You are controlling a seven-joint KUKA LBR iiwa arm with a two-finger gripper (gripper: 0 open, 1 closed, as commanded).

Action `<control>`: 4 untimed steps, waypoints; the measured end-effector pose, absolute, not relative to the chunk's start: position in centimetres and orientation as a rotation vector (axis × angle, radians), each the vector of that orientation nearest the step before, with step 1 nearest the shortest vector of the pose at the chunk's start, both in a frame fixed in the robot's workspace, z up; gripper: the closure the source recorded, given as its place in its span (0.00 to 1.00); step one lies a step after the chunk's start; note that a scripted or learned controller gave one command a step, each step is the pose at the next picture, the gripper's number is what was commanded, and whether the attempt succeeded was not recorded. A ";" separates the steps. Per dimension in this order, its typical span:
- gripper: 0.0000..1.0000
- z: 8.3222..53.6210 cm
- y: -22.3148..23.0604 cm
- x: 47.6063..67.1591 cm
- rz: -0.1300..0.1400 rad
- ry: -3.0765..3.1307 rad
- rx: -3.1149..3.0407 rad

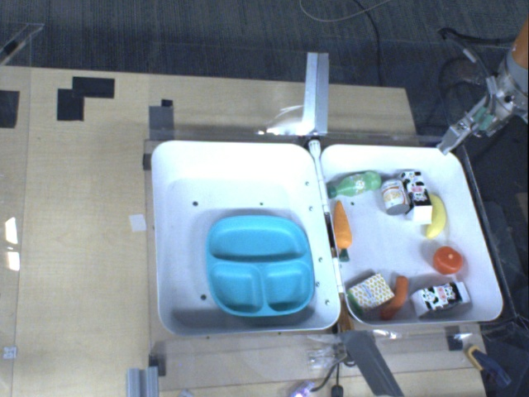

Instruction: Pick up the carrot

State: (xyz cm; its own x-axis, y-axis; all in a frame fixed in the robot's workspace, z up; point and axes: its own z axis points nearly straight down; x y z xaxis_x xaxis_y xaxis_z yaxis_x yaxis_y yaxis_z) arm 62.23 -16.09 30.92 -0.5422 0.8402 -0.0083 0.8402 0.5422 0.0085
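Two white bins sit side by side; the left one holds a blue tray. The gripper hovers beyond the right bin's far corner (grasping nothing). The carrot lies against that bin's left wall.

Both shallow white bins appear to be made of smooth, faintly glossy plastic. In the left bin a light blue compartment tray of smooth matt plastic is seen. The orange tapered carrot, smooth-skinned with a slight sheen, looks like moulded plastic, as does the yellow banana. The pale bench top is shown as a matt, wood-like surface. An upright grey post of brushed metal is seen behind the bins.
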 end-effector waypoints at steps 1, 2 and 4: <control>1.00 33.5 -13.2 56.8 0.005 2.770 1.464; 1.00 32.7 -12.9 61.9 0.004 2.818 1.368; 1.00 30.8 -20.2 65.7 0.001 2.979 0.952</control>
